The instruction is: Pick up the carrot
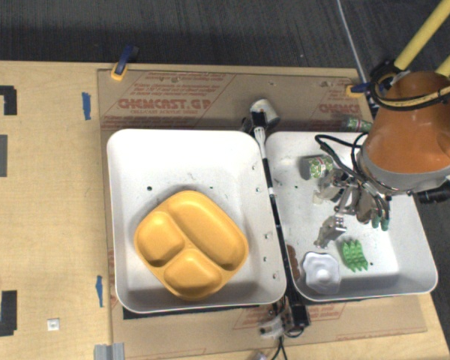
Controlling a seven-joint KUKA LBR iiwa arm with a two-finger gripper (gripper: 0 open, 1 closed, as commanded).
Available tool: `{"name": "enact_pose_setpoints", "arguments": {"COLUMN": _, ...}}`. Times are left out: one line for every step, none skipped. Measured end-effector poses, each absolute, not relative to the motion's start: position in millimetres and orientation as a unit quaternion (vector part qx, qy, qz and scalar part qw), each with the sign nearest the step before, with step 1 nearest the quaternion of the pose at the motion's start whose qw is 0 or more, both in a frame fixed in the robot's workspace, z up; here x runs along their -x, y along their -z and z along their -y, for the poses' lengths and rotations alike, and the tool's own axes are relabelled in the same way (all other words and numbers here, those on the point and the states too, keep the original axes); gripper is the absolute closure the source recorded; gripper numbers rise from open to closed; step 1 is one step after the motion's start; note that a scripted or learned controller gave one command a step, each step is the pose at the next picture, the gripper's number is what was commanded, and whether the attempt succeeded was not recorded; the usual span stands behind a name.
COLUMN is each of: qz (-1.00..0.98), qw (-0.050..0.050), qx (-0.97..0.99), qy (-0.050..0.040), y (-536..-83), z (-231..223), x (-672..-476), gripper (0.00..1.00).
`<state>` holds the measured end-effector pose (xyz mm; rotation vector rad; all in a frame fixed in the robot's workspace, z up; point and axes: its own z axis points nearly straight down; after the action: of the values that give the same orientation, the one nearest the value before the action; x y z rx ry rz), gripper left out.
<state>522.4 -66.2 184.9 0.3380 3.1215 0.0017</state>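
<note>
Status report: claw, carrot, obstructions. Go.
Claw low in the right bin, fingers unclear. Carrot not identified. Green toy and white cup beside claw. Yellow tray in left bin.

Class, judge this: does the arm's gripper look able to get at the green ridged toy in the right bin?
Probably yes. The gripper hangs just beside the green ridged toy, which lies uncovered on the right bin floor, apart from the white cup.

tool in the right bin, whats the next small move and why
Probably raise the tool a little and draw it back. It hangs low in the right bin beside a green piece and a white piece, neither carrot-coloured, and the arm covers part of that bin.
</note>
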Motion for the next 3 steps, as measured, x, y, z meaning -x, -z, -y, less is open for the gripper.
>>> {"name": "enact_pose_setpoints", "arguments": {"qz": -0.996, "qw": 0.001, "qx": -0.088, "qy": -0.0005, "y": -185, "z": 30, "x": -479.7, "gripper": 0.0}}
{"name": "enact_pose_setpoints", "arguments": {"qz": -1.0, "qw": 0.003, "qx": -0.012, "qy": 0.0003, "y": -229, "z": 119, "x": -550.7, "gripper": 0.0}}
{"name": "enact_pose_setpoints", "arguments": {"qz": -1.0, "qw": 0.001, "qx": 0.013, "qy": -0.0007, "y": -185, "z": 54, "x": -507.4, "gripper": 0.0}}
